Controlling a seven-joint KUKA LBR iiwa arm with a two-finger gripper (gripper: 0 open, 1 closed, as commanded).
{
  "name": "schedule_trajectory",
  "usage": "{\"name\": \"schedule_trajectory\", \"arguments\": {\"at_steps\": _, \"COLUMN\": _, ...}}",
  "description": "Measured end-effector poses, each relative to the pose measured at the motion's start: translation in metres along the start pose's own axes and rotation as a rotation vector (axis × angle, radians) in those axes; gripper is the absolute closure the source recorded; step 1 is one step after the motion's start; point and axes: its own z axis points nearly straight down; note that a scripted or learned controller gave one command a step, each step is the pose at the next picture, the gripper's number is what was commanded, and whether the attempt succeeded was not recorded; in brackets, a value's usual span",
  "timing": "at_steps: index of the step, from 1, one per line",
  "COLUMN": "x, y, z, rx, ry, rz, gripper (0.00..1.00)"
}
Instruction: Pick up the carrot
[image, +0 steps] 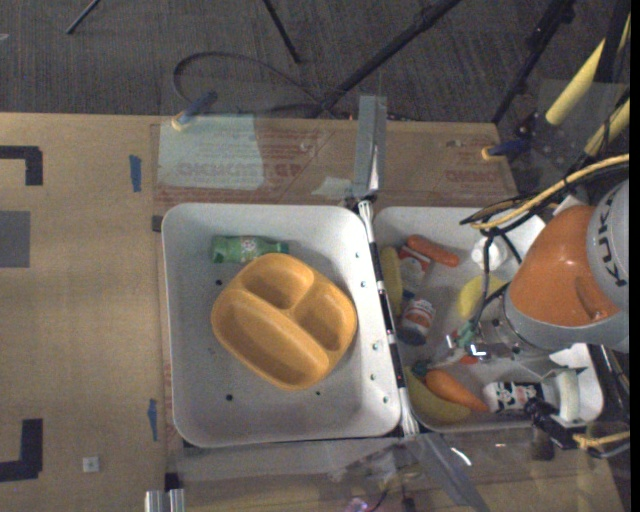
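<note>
Carrot (456, 389) first: you will find it in the right bin (440, 222), low in the near half, lying at a slant with its green top toward the divider and its tip pointing to the near right corner. It rests against a yellow banana-like piece (432, 398) just below it, and a small white carton (512, 396) sits just beside its tip.

Your arm (565, 280) hangs over the right half of that same bin, its orange band hiding much of what lies beneath. The jaws (478, 350) appear as dark metal just under the band, near the carrot's upper side but apart from it. You cannot tell from this slant whether they stand wide or narrow, and nothing shows between them.

Judged from this, you are at the approach step: over the bin, close to the target, not yet on it. The next move calls for shifting toward the near left so the jaws centre on the carrot's thick middle, turning the wrist so they close across its width, then coming down.

Watch the crowding. A small jar (418, 320) stands just above the carrot, and the carton and the yellow piece could be nudged or caught instead. The left bin (190, 300) with its yellow divided plate (284, 319) plays no part.
</note>
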Motion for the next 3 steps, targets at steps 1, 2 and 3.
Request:
{"name": "schedule_trajectory", "arguments": {"at_steps": 1, "x": -0.057, "y": -0.007, "z": 0.0, "rx": -0.001, "ry": -0.003, "rz": -0.073, "gripper": 0.0}}
{"name": "schedule_trajectory", "arguments": {"at_steps": 2, "x": -0.002, "y": -0.004, "z": 0.0, "rx": 0.0, "ry": 0.0, "rz": 0.083, "gripper": 0.0}}
{"name": "schedule_trajectory", "arguments": {"at_steps": 3, "x": 0.003, "y": -0.004, "z": 0.0, "rx": 0.0, "ry": -0.001, "rz": 0.453, "gripper": 0.0}}
